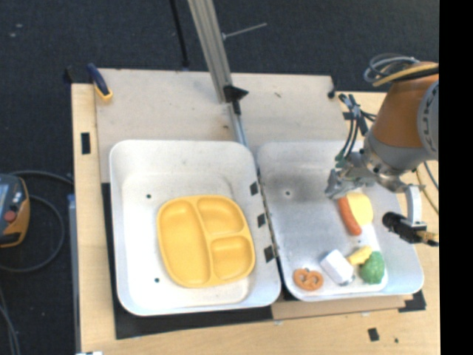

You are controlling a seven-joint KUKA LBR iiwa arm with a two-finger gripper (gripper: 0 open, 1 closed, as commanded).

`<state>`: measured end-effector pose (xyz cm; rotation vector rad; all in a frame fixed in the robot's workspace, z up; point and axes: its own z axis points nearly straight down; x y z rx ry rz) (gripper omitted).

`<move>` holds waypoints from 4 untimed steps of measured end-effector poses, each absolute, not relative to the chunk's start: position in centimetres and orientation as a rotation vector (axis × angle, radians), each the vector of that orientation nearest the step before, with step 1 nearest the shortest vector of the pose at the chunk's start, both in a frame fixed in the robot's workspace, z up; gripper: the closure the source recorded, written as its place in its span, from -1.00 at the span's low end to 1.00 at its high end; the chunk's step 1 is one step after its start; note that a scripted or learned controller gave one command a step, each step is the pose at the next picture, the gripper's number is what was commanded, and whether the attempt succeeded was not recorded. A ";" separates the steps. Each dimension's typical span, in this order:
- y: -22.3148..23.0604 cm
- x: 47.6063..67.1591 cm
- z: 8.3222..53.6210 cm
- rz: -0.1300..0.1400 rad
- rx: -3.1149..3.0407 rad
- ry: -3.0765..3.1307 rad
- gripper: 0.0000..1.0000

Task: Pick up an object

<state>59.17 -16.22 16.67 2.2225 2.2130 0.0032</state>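
My gripper (340, 183) hangs over the right bin (299, 213), near its upper right part, just left of and above an orange carrot (349, 217) and a pale yellow piece (361, 208). Nothing shows between its fingers. Lower in the same bin lie a white block (338, 266), a small yellow piece (360, 255), a green broccoli-like toy (373, 268) and a brown pretzel (307, 278). The grey arm with its orange band (399, 120) comes in from the right.
The left bin (133, 168) holds a yellow divided plate (205, 239). A metal pole (214, 43) slants up from between the bins. Cables hang beside the wrist at the right.
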 end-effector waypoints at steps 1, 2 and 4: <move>-16.1 59.0 23.1 0.006 2.214 2.218 1.00; -16.2 59.0 21.8 -0.002 2.220 2.221 1.00; -6.4 56.7 22.8 0.005 2.213 2.229 1.00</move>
